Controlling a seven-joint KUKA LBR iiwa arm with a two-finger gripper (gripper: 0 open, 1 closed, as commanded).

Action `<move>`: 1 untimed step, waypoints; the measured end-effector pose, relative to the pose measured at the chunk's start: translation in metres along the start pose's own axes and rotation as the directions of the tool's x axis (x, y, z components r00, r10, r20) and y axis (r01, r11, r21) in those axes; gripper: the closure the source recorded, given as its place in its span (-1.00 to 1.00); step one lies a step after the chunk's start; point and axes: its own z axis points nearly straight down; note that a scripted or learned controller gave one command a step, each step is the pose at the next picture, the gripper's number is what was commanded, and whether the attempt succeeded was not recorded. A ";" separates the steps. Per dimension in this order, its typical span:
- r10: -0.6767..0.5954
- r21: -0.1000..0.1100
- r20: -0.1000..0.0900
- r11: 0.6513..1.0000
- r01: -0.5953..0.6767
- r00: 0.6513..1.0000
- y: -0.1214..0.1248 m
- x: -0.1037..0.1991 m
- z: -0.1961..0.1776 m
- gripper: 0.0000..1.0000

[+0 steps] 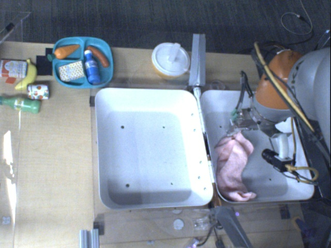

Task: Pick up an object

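Note:
A crumpled pink cloth [232, 164] lies in the right white bin [300, 190], against its left wall, stretching from mid-bin down to the front edge. My gripper [240, 123] reaches in from the right and hangs over the cloth's upper end, very close to it or touching it. The grey arm with its orange band [274, 79] covers the bin's back right part. No object shows lifted off the bin floor.
The left white bin [150, 143] sits beside it, across a narrow divider. Behind the bins stand a yellow-rimmed lidded cup [170, 59] and a blue divided tray [83, 62] of toy food. A banana, a can and a green bottle lie at far left. Cables trail at right.

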 end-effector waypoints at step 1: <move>-0.051 0.003 0.002 0.999 0.051 0.999 -0.067 -0.029 0.009 1.00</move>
